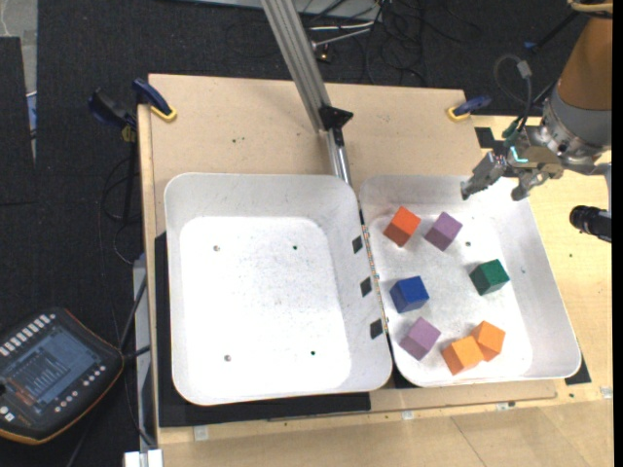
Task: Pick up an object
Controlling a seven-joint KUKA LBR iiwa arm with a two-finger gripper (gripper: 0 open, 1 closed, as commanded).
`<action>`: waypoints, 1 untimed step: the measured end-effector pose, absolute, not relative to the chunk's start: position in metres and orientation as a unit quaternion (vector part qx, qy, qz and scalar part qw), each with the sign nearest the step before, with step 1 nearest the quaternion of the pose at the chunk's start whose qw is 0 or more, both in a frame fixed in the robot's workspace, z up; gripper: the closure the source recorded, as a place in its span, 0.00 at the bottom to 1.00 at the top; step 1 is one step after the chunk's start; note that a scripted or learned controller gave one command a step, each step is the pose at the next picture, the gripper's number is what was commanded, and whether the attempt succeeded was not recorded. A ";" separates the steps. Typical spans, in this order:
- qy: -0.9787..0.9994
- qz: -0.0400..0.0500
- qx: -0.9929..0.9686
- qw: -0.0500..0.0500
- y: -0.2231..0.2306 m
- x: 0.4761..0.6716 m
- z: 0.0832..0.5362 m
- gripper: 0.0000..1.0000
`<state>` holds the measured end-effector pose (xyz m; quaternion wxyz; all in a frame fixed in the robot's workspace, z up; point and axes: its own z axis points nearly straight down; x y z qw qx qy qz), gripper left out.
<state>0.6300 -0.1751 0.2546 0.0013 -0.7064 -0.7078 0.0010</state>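
Camera view: I see my gripper (498, 181) open and holding nothing at upper right; the purple cube (444, 230) sits just below-left.

Seven small coloured cubes (409, 293) lie scattered in the right bin (545, 290).

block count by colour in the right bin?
Orange cube blocks: 3
Purple cube blocks: 2
Blue cube block: 1
Green cube block: 1
Total: 7
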 end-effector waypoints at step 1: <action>-0.708 0.000 -0.706 0.000 -0.175 0.631 0.257 0.00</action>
